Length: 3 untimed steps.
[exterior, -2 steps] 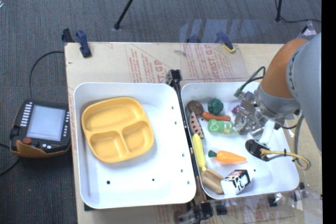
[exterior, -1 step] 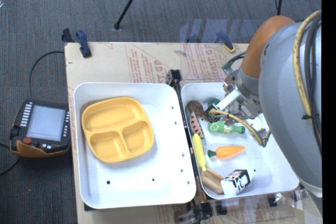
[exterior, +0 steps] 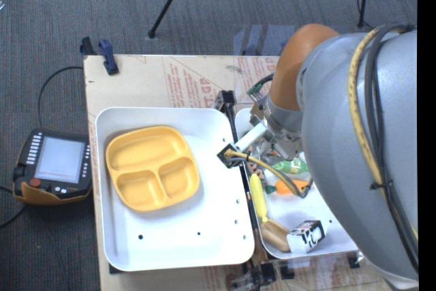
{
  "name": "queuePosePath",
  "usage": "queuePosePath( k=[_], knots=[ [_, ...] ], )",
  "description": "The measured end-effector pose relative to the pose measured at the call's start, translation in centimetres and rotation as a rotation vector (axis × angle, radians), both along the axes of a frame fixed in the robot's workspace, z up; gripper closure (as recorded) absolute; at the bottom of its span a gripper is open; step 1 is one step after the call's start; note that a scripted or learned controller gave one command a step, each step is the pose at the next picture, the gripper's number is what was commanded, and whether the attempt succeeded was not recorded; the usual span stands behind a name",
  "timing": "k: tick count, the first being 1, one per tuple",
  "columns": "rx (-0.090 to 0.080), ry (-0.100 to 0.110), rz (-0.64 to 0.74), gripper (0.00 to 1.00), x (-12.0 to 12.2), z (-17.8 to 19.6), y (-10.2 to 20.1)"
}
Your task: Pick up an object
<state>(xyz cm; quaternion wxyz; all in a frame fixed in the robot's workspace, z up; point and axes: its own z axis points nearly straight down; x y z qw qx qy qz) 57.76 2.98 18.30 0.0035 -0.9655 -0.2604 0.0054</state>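
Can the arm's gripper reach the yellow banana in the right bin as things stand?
Probably yes: the gripper hangs just above the banana, which lies uncovered along the right bin's left wall.

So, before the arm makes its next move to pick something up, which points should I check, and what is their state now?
1. Gripper is over the right white bin: ok.
2. Fingers open or shut: cannot tell.
3. Object between fingers: cannot tell.
4. Yellow banana-shaped toy lies free near the bin's left wall: ok.
5. Black-and-white small box is free at the bin's near edge: ok.
6. Yellow three-compartment plastic tray sits in the left white bin, away from the gripper: ok.
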Motion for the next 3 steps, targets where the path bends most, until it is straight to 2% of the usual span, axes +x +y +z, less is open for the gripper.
queuePosePath(
  k=[1,2,3],
  knots=[
    [0.0,-0.005,0.403,1.0,0.3,5.7,-7.5],
    [0.003,0.0,0.318,1.0,-3.8,5.2,-2.7],
    [-0.001,-0.003,0.182,1.0,-5.1,6.9,-10.5]
  ],
)
